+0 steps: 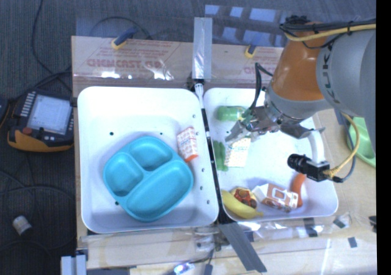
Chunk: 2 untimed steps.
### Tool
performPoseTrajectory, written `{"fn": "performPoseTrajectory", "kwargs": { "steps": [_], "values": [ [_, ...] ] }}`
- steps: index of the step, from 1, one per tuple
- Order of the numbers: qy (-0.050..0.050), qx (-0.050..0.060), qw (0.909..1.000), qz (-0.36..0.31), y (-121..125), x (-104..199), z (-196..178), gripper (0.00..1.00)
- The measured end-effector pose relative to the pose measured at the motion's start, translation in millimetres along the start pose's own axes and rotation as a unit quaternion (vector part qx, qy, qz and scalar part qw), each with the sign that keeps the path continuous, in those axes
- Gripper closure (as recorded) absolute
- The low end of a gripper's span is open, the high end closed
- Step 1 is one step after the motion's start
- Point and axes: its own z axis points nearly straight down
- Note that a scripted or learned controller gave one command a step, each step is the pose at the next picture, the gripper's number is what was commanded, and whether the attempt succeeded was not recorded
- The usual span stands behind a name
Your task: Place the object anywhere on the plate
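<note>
Blue plate (pixel 149 177) is seen in the left bin (pixel 98 109) with a small carton (pixel 187 143) just beside it, while the gripper (pixel 244 130), jaws apart, is poised over a white packet (pixel 237 153) in the right bin (pixel 324 206), so picking is judged underway, a closing grasp being needed next.

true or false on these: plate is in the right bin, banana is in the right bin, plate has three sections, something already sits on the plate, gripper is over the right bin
1. The blue plate is in the right bin. False: it lies in the left bin.
2. The banana is in the right bin. True.
3. The plate has three sections. True.
4. Something already sits on the plate. False: its sections are bare; a small carton lies beside it.
5. The gripper is over the right bin. True.
</note>
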Motion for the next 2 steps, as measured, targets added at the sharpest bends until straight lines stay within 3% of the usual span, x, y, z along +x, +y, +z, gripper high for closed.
{"fn": "performPoseTrajectory", "kwargs": {
  "steps": [1,2],
  "values": [
    [0.000,0.001,0.9978,0.066,-71.2,-42.7,63.3,1.00],
    [0.000,0.000,1.0000,0.002,-33.7,27.8,18.9,1.00]
  ]
}}
